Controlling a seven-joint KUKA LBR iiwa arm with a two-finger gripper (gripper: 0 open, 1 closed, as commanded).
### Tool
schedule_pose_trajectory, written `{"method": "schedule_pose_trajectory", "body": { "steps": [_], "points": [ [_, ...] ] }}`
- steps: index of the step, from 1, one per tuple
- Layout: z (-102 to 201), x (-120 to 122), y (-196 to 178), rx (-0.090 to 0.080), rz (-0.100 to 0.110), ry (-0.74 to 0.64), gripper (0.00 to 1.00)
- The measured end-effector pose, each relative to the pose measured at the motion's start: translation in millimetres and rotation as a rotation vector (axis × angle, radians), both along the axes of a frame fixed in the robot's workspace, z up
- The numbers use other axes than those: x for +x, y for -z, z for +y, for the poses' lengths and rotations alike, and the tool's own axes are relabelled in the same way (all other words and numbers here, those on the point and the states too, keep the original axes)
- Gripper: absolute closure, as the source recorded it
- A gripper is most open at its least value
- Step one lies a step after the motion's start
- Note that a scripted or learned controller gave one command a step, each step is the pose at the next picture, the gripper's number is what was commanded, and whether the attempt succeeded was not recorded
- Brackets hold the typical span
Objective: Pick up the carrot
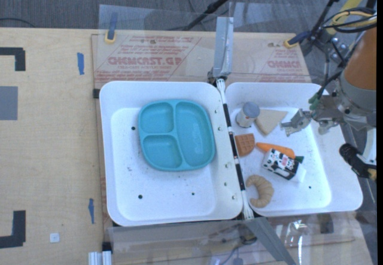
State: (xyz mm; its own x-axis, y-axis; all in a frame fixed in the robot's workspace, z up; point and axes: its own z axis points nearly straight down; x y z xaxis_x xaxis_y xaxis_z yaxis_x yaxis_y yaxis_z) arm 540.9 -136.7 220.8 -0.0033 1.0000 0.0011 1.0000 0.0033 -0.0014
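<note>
We saw two white bins side by side on the counter (48, 138); the left bin (119, 198) held a teal plate (177, 135); the right bin (341, 192) held the carrot (274, 149), lying near the middle, touching a black-and-white toy (280, 164) just below it; a cracker (244, 144) lay to its left, a croissant (260, 191) lower down, a pale wedge (270, 120) above; the claw (299, 121) hung over the bin's upper right, apart from the carrot, with nothing between its fingers; we could not tell how far it stood open.
</note>
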Motion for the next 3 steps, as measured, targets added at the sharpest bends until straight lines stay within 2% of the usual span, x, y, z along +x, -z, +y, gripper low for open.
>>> {"method": "schedule_pose_trajectory", "body": {
  "steps": [1, 2, 3],
  "points": [
    [-12.0, -7.4, 116.5, -0.004, -0.022, 0.172, 0.00],
    [29.0, 28.0, 132.3, -0.005, -0.013, -0.174, 0.00],
    [37.5, 80.0, 132.8, -0.005, -0.009, -0.121, 0.00]
  ]
}}
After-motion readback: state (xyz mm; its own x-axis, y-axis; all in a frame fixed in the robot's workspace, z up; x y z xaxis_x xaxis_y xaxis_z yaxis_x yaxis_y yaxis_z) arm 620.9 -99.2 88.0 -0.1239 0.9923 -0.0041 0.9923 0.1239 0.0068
